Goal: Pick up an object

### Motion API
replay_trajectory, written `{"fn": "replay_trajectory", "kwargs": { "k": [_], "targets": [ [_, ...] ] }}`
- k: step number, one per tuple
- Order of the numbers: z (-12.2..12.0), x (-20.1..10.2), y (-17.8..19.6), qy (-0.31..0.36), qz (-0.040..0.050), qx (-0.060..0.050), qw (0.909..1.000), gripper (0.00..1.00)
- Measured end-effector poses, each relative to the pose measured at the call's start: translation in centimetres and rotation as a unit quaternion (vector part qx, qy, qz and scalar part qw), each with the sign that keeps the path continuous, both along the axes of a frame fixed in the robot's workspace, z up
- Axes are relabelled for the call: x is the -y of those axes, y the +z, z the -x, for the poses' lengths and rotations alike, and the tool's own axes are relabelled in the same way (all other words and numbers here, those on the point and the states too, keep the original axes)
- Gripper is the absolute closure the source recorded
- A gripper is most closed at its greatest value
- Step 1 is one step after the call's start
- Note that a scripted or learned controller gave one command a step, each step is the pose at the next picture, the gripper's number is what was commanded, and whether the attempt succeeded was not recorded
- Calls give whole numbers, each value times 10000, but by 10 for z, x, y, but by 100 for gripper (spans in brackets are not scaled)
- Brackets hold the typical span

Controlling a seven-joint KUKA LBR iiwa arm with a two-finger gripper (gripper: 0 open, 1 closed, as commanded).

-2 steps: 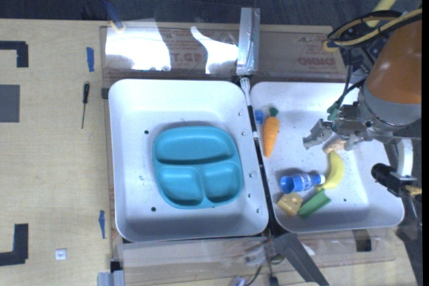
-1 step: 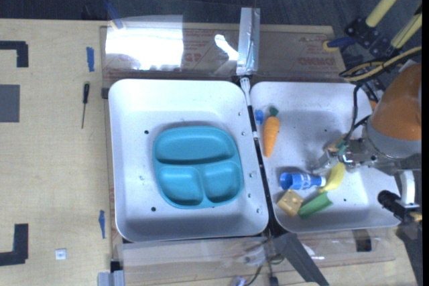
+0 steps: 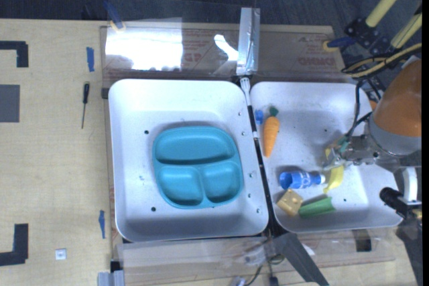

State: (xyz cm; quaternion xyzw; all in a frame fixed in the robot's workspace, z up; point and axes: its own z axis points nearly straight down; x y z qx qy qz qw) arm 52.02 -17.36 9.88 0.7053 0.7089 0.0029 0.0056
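the right bin [image 3: 301, 94] holds a small scatter of toys along its left and lower part. a toy carrot [image 3: 270, 134] lies near the bin's left wall, green top pointing away from the camera, with a small blue piece [image 3: 259, 116] just beside that wall. lower down, a blue bottle [image 3: 299, 179] lies on its side, its white cap toward a yellow banana-like piece [image 3: 335, 177]. below them sit a tan cube with dots [image 3: 289, 202] and a green block [image 3: 316, 207], touching or nearly so.

the gripper [image 3: 342, 152] sits low over the right bin, just above the yellow piece; whether its fingers are parted or closed, or have hold of anything, i cannot tell. the grey arm with its orange band [image 3: 402, 107] comes in from the right.

the left bin [image 3: 134, 104] carries a teal divided tray [image 3: 197, 165] with three compartments.
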Motion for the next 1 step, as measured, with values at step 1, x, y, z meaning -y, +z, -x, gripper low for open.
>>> {"fn": "replay_trajectory", "kwargs": {
  "k": [1],
  "targets": [
    [-118, -47, 97, -10, -17, -13, 10000, 100]
  ]
}}
